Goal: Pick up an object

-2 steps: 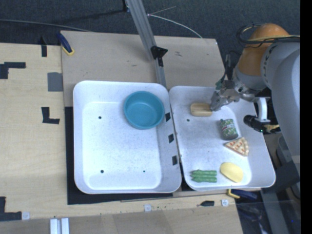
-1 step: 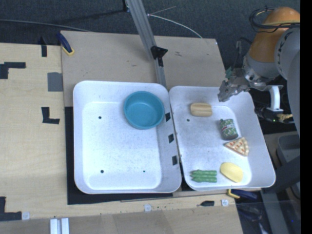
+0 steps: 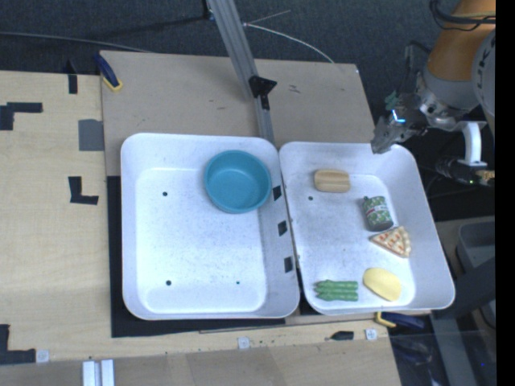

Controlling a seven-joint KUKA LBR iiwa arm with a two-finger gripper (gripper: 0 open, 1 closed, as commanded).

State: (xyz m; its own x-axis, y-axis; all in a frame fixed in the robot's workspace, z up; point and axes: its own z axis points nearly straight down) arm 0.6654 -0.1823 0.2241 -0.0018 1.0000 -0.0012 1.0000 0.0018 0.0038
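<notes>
At left of centre, the left bin (image 3: 153, 296) holds one blue bowl (image 3: 236, 181) in its upper right corner. The right bin (image 3: 430, 296) carries five candidates: a bread roll (image 3: 331, 181) at upper centre, a green bean bundle (image 3: 335, 290) at lower centre, a dark can (image 3: 376, 213), a pizza slice (image 3: 393, 241) and a yellow lemon-like piece (image 3: 381, 284). At upper right the gripper (image 3: 385, 139) hangs over the bin's far rim; whether it is open cannot be told, and nothing is seen in it. Judgement: the roll lies nearest and well apart from its neighbours, so descend squarely over it. The rim and can need clearance.
</notes>
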